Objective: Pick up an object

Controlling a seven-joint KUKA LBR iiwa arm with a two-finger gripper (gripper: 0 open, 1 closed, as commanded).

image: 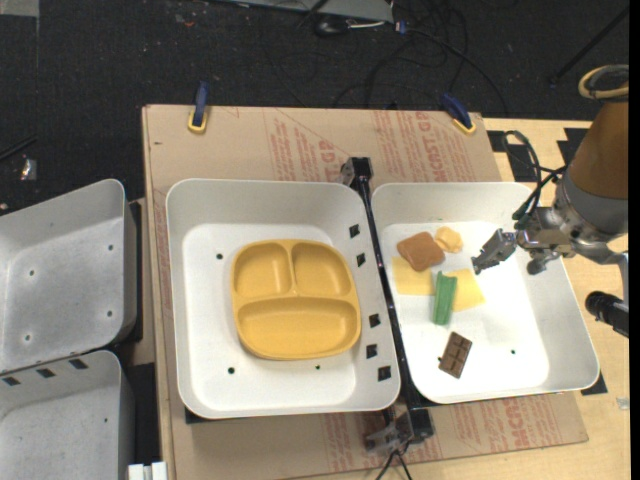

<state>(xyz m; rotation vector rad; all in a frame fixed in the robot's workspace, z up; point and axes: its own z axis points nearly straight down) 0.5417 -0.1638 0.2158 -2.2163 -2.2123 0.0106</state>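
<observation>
My gripper (515,256) hangs over the right bin (560,348), near its right side, and is open with nothing between its fingers. Left of it lie a brown bread-like piece (420,251) and a small orange piece (449,238). A flat yellow slice (412,280) sits just below them, with a green stick (443,298) lying across it. A dark chocolate bar (455,354) rests nearer the bin's front. My left fingertip (488,258) is a short way right of the yellow slice and touches none of these things.
The left bin (200,368) holds a yellow divided plate (296,298). A black divider (375,268) runs between the two bins. Grey trays (60,258) stand off the bench at the left. Cables trail at the back right.
</observation>
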